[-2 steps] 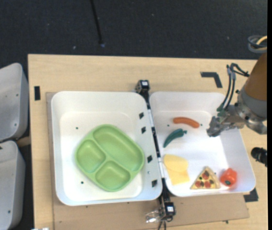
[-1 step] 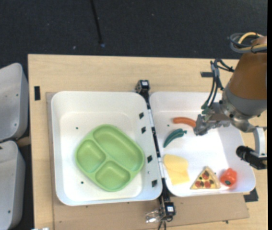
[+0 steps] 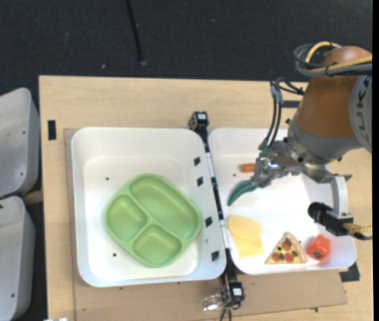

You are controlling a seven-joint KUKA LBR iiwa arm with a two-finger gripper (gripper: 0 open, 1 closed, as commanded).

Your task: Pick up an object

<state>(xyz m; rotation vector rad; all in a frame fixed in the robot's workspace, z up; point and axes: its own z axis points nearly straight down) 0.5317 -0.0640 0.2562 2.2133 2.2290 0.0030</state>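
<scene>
A dark green, curved, pod-like object (image 3: 242,189) was seen in the right white bin (image 3: 239,142), toward its 9 o'clock side, its upper end lying right at the hand (image 3: 267,173). Whether the hand was apart, together, or clamped on that object could not be told, since the wrist above hid the tips. The object's lower end appeared to be touching the bin floor, so a lift was not yet shown.

A slip was judged likely if only the thin tip had been caught: the long pod could swing or drop free on the way up. A small orange piece (image 3: 246,168) lay just beside the hand at 9 o'clock and could be nudged or pinched instead.

At 6 o'clock from the pod sat a pale yellow cheese-like slab (image 3: 245,235); a toy pizza wedge (image 3: 287,251) and a red tomato-like toy (image 3: 319,246) were placed toward 4 o'clock. A green divided plate (image 3: 152,219) rested in the left white bin (image 3: 82,152) on the table (image 3: 122,102).
</scene>
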